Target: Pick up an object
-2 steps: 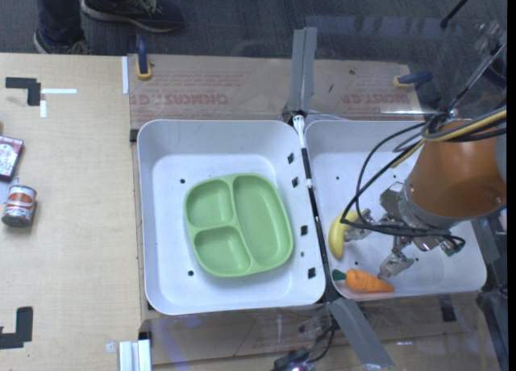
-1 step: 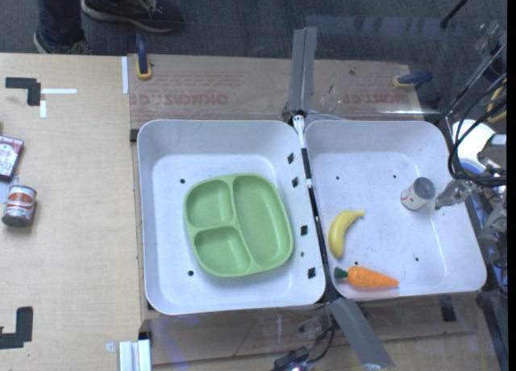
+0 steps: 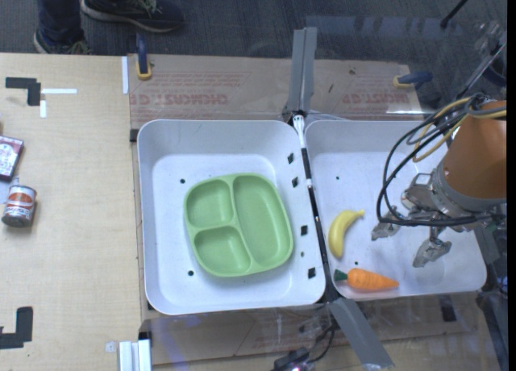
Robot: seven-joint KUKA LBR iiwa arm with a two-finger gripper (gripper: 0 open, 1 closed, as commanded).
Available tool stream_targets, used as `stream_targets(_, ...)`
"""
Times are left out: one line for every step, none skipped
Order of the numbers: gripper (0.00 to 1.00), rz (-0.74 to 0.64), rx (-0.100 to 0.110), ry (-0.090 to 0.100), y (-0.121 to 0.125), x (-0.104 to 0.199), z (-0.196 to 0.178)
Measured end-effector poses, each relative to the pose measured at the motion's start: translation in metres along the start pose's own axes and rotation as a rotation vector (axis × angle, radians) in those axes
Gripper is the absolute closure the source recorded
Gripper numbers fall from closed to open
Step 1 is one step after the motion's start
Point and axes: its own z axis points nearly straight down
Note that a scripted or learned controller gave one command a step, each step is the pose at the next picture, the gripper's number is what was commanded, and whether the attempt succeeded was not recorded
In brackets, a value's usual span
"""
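Observation:
A yellow banana (image 3: 343,231) lies in the right bin (image 3: 355,152), near its left wall. An orange carrot (image 3: 367,281) with a green top lies just below it, by the bin's front edge. My gripper (image 3: 408,244) hangs over the right bin, to the right of both, with its two fingers spread apart and nothing between them. One fingertip (image 3: 381,232) points toward the banana; the other (image 3: 431,253) sits further right. The orange band of the arm (image 3: 480,156) rises above it.
The left bin (image 3: 161,200) holds a green divided plate (image 3: 239,224) with three compartments. A can (image 3: 18,205) and a small packet (image 3: 6,158) sit on the wooden bench at far left. Cables (image 3: 419,139) loop from the arm over the right bin.

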Motion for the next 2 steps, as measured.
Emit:
stream_targets(0.0, -0.373, -0.001, 0.0, 0.03, -0.015, 0.03)
stream_targets(0.0, -0.402, -0.001, 0.0, 0.048, -0.02, 0.031)
